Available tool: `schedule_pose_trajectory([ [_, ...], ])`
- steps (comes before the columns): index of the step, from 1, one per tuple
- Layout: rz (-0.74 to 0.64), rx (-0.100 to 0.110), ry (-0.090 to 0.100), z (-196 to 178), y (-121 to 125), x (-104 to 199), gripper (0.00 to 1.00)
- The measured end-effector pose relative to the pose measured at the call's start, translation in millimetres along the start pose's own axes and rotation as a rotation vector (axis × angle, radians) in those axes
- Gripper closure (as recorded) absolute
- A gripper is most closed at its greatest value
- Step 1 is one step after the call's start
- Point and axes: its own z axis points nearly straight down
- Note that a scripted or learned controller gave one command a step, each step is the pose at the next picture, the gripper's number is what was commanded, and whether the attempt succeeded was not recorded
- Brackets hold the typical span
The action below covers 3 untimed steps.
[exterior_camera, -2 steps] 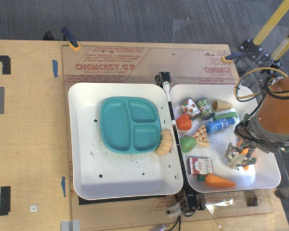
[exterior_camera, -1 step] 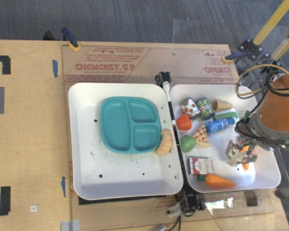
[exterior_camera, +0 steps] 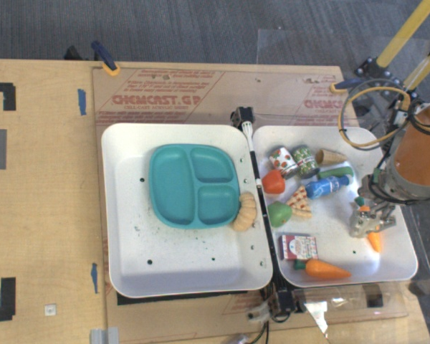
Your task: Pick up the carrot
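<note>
I see one carrot (exterior_camera: 327, 269): orange, tapered, lying flat near the front edge of the right bin (exterior_camera: 401, 260), tip pointing right, just beside a red carton (exterior_camera: 299, 247). Gripper (exterior_camera: 365, 221) sits low over the right bin; can't tell its finger state. Two bins, one teal plate (exterior_camera: 193, 185) in the left bin (exterior_camera: 129, 249).

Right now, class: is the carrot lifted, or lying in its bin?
Lying in the bin. The carrot rests flat on the right bin's floor near its front edge, apart from the gripper.
</note>
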Motion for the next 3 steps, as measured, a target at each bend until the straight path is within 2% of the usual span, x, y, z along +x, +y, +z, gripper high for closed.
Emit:
schedule_pose_trajectory([
  [1,0.005,0.007,-0.006,-11,-2,-2,1.0],
  [2,-0.008,0.003,-0.027,-11,-2,-18,0.0],
  [3,0.162,0.003,-0.002,0,50,0,0.0],
])
